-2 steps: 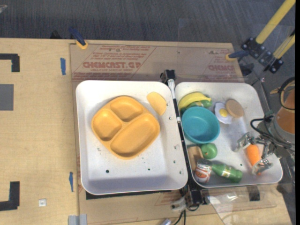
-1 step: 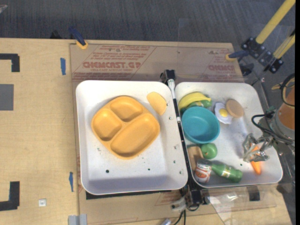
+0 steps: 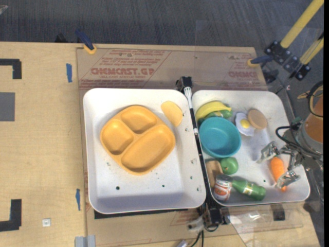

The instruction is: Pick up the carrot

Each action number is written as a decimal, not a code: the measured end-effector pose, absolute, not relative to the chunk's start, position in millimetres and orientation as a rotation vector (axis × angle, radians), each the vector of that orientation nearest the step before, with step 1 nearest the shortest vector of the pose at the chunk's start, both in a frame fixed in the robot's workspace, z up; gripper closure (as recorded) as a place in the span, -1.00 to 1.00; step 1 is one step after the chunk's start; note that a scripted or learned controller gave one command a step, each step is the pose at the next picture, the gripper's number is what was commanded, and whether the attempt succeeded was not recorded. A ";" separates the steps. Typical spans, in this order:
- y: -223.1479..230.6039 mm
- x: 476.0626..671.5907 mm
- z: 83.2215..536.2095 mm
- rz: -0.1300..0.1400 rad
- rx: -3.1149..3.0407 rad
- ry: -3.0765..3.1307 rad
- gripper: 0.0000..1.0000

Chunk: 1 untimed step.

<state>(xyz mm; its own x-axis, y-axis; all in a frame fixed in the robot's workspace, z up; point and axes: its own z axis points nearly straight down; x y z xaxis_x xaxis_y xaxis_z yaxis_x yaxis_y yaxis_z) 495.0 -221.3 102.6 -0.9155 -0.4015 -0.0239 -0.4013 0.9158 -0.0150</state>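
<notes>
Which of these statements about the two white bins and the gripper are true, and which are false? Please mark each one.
1. The small orange carrot lies in the right white bin. True.
2. The orange divided plate sits in the right bin. False: it is in the left white bin.
3. The gripper stands at the carrot. True.
4. The round teal bowl is upside down. False: it stands open side up.
5. The green bottle lies on its side near the right bin's front edge. True.
</notes>
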 end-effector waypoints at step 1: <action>-216.6 498.2 89.6 0.001 -1.221 2.875 -1.00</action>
